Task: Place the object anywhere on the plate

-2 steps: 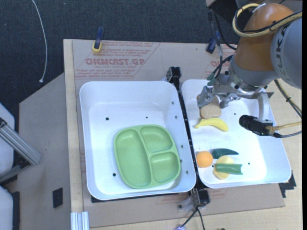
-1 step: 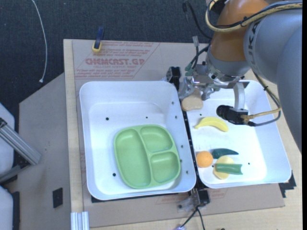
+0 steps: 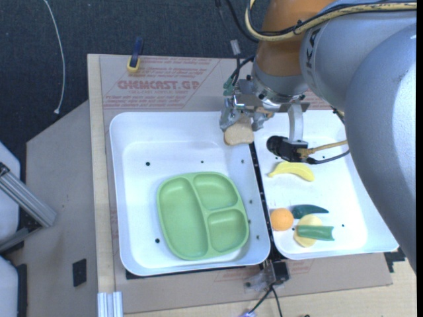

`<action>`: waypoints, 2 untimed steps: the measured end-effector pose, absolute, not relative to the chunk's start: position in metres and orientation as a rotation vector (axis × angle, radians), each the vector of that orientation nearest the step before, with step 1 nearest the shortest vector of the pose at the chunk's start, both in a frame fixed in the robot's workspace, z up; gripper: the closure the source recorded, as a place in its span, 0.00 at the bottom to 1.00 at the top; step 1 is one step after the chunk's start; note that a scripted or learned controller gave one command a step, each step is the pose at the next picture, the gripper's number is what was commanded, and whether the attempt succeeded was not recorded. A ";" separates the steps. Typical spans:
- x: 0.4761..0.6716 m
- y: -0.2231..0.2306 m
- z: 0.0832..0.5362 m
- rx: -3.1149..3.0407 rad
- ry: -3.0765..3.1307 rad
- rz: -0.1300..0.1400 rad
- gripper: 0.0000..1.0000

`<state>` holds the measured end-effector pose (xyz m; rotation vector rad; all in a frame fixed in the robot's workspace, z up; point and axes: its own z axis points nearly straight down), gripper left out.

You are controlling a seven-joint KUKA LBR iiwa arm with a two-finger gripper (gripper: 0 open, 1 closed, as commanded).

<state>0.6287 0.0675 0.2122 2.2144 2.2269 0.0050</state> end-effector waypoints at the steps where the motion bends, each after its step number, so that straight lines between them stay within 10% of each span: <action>1: 0.661 0.111 0.234 2.214 2.225 0.009 1.00; 2: 0.654 0.123 0.222 2.222 2.225 -0.004 1.00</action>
